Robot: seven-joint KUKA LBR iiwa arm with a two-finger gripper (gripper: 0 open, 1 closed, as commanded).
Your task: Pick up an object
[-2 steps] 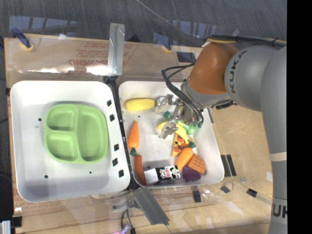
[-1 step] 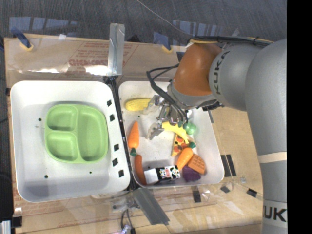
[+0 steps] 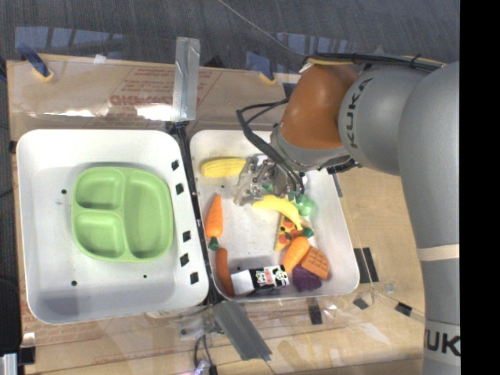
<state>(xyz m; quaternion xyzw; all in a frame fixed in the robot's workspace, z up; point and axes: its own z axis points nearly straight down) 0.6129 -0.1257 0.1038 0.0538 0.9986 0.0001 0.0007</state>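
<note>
My gripper [image 3: 256, 183] hangs low in the right bin [image 3: 336, 209], near its upper middle, under the orange wrist band. A yellow banana [image 3: 279, 206] lies just below and to the right of it, close to the gripper or touching it. A corn cob [image 3: 223, 166] rests just left of the gripper. An orange carrot [image 3: 213, 217] lies lower left by the bin's left wall. I see nothing lifted off the bin floor.
More toys crowd the right bin's lower part: an orange piece [image 3: 295, 250], a purple piece [image 3: 312, 266], a red sausage [image 3: 223, 269], a black-and-white box [image 3: 267, 277] and a green item [image 3: 306, 207]. The left bin [image 3: 39, 233] holds a green divided plate [image 3: 123, 213].
</note>
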